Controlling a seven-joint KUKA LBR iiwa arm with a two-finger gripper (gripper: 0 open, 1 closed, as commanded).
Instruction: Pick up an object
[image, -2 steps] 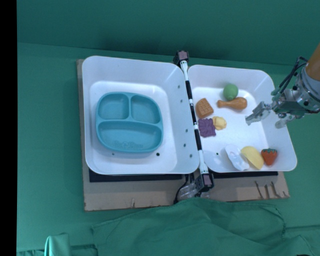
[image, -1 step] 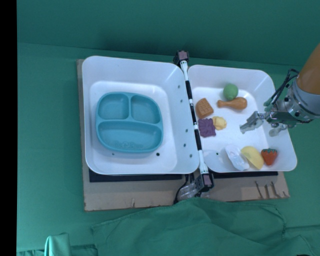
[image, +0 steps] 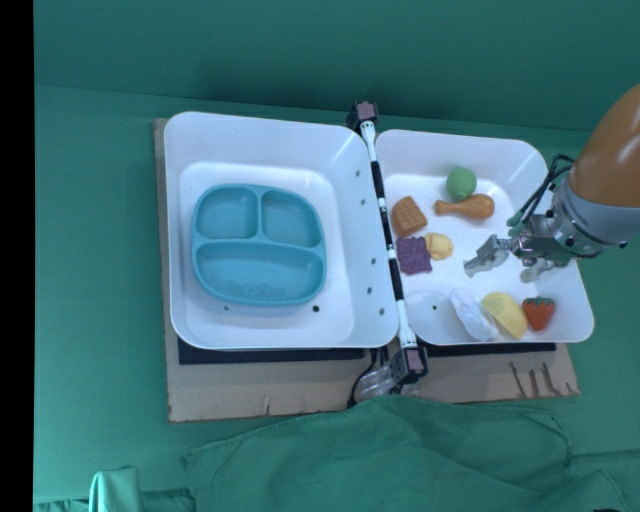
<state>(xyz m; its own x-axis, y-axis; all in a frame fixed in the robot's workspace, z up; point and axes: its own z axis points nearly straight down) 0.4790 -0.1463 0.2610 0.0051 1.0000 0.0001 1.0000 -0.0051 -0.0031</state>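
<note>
The right bin (image: 530, 160) holds several toy foods: a green ball (image: 461, 183), an orange drumstick (image: 466, 208), a brown waffle (image: 408, 216), a small yellow piece (image: 438, 245), a purple piece (image: 413, 256), a white item (image: 472, 314), a yellow fruit (image: 505, 314) and a red strawberry (image: 539, 312). My gripper (image: 510, 262) hangs over the middle right of this bin, above the white item and the yellow fruit. It is open with nothing between its fingers. One fingertip (image: 487, 256) points left toward the small yellow piece.
The left bin (image: 200, 150) holds a teal divided plate (image: 260, 245). A black-and-white bar (image: 385, 230) runs along the seam between the bins. Both bins rest on a cardboard sheet (image: 270, 395). Green cloth (image: 400, 460) bunches at the front.
</note>
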